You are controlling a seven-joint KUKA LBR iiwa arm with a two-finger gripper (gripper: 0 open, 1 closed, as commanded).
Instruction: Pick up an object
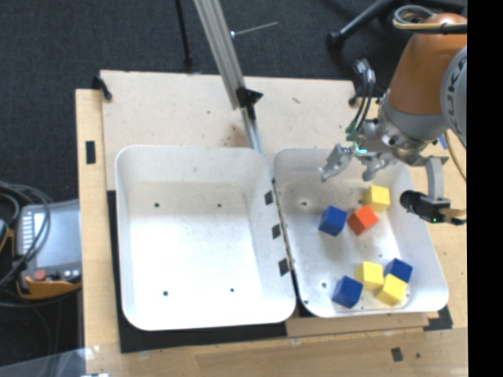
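Several small cubes lie in the right bin (306, 289). A blue cube (332, 220) and an orange cube (362, 219) sit side by side near the middle, with a yellow cube (378, 196) just behind them. At the front lie a blue cube (346, 290), a yellow cube (369, 273), another blue cube (399, 270) and a yellow cube (392, 289). My gripper (355, 163) hangs over the back of the right bin, above and behind the yellow cube, fingers spread open with nothing between them.
The left bin (126, 210) stands beside the right one on the wooden bench. A slanted metal pole (224, 49) rises from the back between the bins. A black fitting (424, 204) sticks out by the right bin's right rim.
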